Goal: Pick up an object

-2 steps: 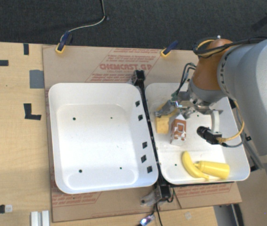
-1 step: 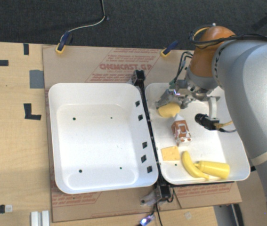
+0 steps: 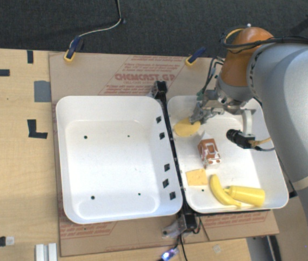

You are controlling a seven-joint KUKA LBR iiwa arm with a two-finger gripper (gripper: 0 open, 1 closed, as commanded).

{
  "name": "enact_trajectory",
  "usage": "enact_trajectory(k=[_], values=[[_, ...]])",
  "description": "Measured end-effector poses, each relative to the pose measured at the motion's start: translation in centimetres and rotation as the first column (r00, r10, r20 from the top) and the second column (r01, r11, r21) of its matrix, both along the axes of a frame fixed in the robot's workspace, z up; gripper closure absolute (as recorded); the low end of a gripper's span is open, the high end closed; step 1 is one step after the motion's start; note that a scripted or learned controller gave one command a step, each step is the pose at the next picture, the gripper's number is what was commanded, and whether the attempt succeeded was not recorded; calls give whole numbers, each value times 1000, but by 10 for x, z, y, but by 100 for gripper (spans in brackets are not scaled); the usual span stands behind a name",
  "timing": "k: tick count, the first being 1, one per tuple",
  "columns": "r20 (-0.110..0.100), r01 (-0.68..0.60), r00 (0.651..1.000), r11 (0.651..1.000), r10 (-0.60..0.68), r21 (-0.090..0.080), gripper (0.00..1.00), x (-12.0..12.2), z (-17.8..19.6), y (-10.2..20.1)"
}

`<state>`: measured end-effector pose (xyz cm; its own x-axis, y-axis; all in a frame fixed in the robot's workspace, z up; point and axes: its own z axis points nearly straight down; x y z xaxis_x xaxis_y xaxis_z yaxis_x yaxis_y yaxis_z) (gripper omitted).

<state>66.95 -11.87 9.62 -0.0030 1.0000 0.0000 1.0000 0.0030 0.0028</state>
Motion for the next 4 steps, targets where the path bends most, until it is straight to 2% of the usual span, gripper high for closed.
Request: enact_trajectory(k=[1, 2, 3, 4], values=[[15, 4, 1000, 1000, -4, -6, 100, -64, 233, -32], [16, 2, 1000, 1000, -2, -6, 100, -93, 431, -34], [-2, 2, 1000, 1000, -2, -2, 0, -92, 420, -33], [-1, 1, 1000, 1000, -1, -3, 100, -92, 430, -33]])
